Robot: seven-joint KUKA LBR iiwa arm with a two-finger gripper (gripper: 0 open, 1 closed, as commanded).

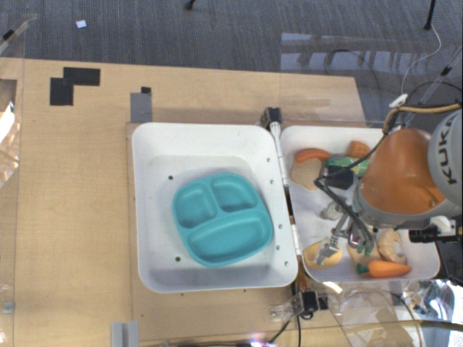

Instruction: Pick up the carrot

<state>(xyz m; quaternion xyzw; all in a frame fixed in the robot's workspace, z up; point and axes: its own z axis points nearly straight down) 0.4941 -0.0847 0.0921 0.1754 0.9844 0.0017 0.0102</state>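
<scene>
wooden table's right white plastic bin (434,270) holds a long orange carrot (387,269) lying crosswise, just right of the narrow, empty hand (334,244).

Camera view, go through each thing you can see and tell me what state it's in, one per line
Teal divided plate: flat in the left bin, nothing on it.
Carrot: lying on its side near the front wall of the right bin, not gripped.
Pincer: low in the right bin, left of the carrot.
Orange food piece: lying at the back of the right bin.
</scene>
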